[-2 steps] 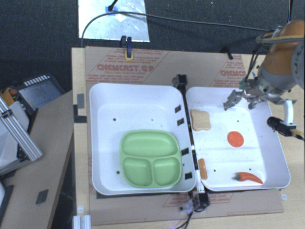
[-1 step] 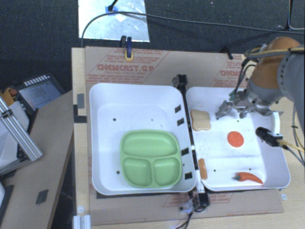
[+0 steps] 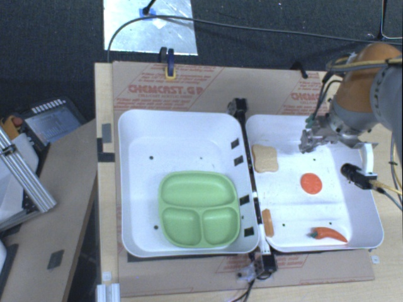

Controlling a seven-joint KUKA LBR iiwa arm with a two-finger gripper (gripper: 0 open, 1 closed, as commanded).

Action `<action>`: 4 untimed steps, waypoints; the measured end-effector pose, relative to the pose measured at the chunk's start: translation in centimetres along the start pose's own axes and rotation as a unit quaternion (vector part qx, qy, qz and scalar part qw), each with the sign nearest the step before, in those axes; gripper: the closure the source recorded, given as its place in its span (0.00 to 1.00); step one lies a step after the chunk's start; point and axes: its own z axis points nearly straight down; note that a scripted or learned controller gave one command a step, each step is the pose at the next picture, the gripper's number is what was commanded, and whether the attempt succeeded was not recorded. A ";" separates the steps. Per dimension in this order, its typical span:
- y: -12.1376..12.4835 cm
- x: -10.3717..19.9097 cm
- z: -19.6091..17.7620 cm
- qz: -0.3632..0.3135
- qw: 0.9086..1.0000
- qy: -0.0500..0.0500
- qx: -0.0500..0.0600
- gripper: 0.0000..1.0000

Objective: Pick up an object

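The orange-red round slice (image 3: 311, 183) lies flat on the floor of the right bin (image 3: 289, 234), below the gripper (image 3: 308, 142) and a little to its right in the camera view, apart from it. The gripper hangs low over the far part of that bin, near its back wall — whether it is spread or pressed together cannot be told here, and nothing shows in its grasp. A slice of bread (image 3: 265, 158) lies to the gripper's left and slightly nearer the camera, close to the bin's left wall. Well below the gripper, at the bin's near edge, rests a small carrot (image 3: 328, 234) with a green end. A hot dog (image 3: 267, 223) lies along the left wall, down toward the near corner. Farther left of the gripper, in the left bin (image 3: 141, 137), sits a green divided plate (image 3: 198, 207) — three compartments, toward the near side.
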 end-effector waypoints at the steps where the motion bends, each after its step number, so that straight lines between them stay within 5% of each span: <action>1: 0.1 -0.2 -6.5 -0.001 1.000 0.000 -0.002 1.00; 3: 1.2 -0.8 -16.5 -0.002 1.000 0.000 -0.001 1.00; 4: -0.6 4.4 -14.8 -0.004 1.000 0.002 0.002 1.00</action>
